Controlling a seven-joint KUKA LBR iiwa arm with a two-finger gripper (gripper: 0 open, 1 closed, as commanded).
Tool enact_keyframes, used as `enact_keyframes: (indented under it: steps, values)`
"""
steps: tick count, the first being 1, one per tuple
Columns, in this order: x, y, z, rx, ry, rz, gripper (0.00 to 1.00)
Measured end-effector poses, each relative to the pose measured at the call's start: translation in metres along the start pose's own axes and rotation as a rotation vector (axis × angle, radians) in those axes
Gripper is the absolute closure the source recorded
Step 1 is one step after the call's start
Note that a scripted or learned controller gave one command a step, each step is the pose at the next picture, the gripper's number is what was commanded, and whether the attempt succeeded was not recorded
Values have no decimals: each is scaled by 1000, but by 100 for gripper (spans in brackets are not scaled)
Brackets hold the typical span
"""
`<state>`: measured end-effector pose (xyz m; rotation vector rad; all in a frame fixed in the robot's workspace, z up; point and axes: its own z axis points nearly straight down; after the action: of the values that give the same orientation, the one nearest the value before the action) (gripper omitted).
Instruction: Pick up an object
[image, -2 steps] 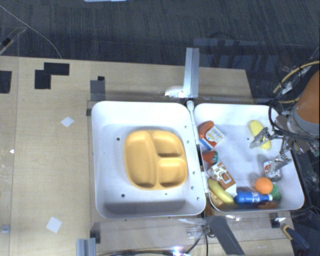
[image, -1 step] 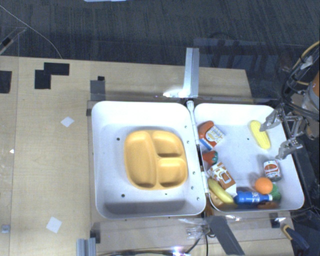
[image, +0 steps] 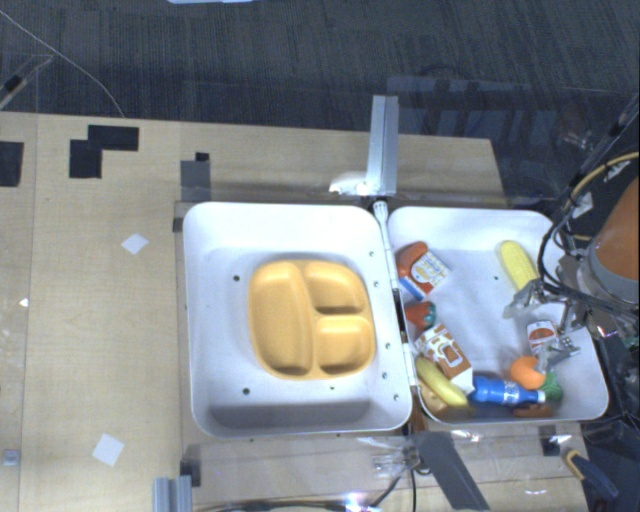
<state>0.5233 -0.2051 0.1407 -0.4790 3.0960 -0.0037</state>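
Nearest the camera, along the front wall of the right bin (image: 480, 213), we see a blue bottle (image: 497, 390) lying on its side, with a yellow banana (image: 441, 384) just left of it and an orange ball (image: 527, 372) touching its upper right end. A small green piece sits at the bottle's right tip; we can't tell what it is.

Just behind, the gripper (image: 547, 318) hangs over the right side of that bin. Its metal fingers are spread, one toward the left, one toward the right. Below them sits a small white can with a red label (image: 541, 336); we can't tell whether it is clamped or only lying under the claw. The arm (image: 612, 250) enters from the right, orange band visible.

Left of the gripper, a red-and-white carton (image: 443, 349) lies against the bin divider. Farther back, a red packet with a white label (image: 421, 267) and a yellow corn cob (image: 517, 264).

The left bin (image: 215, 300) holds a yellow divided tray (image: 310, 318), three compartments, lying flat at its centre.
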Motion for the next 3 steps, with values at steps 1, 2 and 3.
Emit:
enact_keyframes:
  steps: [1,2,3]
  values:
    - [-49,-14,50,0,-2,295,0]
    - [-42,-13,52,3,-5,224,0]
    - [-112,-8,54,0,-2,874,0]
